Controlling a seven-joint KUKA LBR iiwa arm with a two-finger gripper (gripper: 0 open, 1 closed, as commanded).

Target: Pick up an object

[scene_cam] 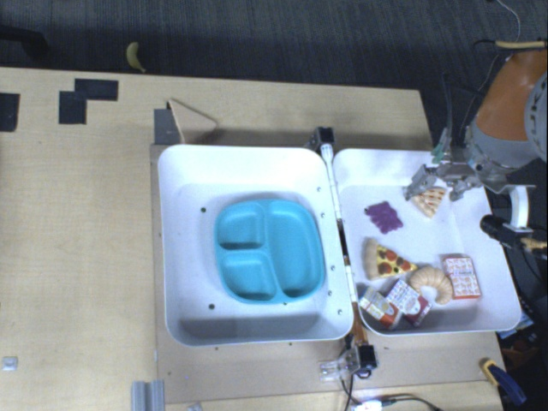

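Note:
My gripper hangs over the back of the right bin, its fingers spread apart. A tan waffle-like wedge lies just beneath and between them, resting on the bin floor as far as I can tell. Further forward in the same bin are a purple grape bunch, a pizza slice, a croissant, a small red and white box and some red and white packets in the front corner.
The left bin holds a blue divided tray. A black clamp sits on the ridge between the bins. Cables and a connector lie at the bench's front edge.

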